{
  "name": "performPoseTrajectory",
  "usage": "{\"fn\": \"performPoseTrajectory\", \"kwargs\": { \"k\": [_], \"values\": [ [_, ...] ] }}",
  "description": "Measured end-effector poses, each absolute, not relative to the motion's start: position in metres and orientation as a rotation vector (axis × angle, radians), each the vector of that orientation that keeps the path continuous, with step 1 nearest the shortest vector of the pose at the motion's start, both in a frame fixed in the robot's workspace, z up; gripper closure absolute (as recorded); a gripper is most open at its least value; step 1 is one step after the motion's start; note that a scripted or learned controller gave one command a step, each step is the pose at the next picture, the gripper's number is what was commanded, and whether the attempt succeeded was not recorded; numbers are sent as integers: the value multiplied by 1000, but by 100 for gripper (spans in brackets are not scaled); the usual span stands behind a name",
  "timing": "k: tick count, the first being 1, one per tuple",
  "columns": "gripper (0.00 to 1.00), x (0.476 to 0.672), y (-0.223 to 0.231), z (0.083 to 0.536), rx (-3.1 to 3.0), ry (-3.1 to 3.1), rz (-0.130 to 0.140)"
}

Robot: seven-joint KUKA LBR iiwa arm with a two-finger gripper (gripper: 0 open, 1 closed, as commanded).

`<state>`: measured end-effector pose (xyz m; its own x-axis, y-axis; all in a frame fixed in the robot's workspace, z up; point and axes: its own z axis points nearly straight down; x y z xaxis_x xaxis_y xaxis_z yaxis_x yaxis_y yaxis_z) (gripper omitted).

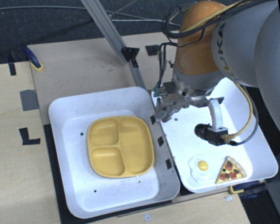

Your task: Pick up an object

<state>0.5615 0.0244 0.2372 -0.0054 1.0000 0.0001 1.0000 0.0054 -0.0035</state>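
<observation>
Two toy foods, a fried egg [200,166] and pizza slice [230,169], are lying flat, probably light and rigid, best pinched edgewise; whether the gripper [166,107] is holding anything, I cannot tell.

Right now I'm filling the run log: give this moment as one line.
arm: over right bin | pincer: at bin's left rim | left bin: yellow divided plate | right bin: fried egg, pizza slice | held: unclear

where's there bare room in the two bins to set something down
Left bin: a bare white border runs all round the yellow divided plate, widest along its left side and near edge. Right bin: a bare patch between the arm's wrist and the fried egg. It is crowded at the near edge, around the egg and pizza slice.
</observation>
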Motion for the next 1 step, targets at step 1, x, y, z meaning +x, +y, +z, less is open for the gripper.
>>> {"fn": "performPoseTrajectory", "kwargs": {
  "k": [1],
  "values": [
    [100,574,77,242,-2213,-2228,0]
  ]
}}
